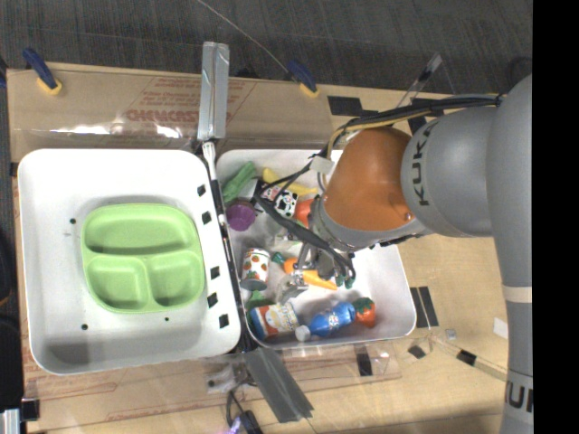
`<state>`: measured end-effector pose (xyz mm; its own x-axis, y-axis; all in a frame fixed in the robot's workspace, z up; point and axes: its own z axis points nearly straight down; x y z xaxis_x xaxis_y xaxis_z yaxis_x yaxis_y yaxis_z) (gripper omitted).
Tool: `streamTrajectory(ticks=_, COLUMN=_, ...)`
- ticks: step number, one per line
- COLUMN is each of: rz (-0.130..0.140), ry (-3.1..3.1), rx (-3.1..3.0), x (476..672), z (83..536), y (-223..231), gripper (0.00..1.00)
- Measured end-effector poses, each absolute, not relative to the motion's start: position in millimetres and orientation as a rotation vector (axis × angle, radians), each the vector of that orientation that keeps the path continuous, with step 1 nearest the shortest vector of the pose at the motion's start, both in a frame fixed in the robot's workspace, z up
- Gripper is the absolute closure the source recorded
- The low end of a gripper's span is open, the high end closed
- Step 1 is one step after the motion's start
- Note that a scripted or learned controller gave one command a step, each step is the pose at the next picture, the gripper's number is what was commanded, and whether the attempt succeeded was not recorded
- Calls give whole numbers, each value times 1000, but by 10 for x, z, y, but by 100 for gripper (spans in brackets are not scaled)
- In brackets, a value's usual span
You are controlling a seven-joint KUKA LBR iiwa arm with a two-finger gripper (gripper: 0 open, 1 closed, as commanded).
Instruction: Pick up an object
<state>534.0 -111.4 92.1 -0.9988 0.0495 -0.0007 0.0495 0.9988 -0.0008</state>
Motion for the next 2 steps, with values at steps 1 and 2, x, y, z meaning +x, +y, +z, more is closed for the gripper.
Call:
streamTrajectory(ticks=1, rz=1, ry=3138, rx=100, x=5452, z=924, y=-919, gripper=0)
streamTrajectory(ticks=2, rz=-1, ry=3135, rx=90, x=5468, z=1034, y=-915, gripper=100)
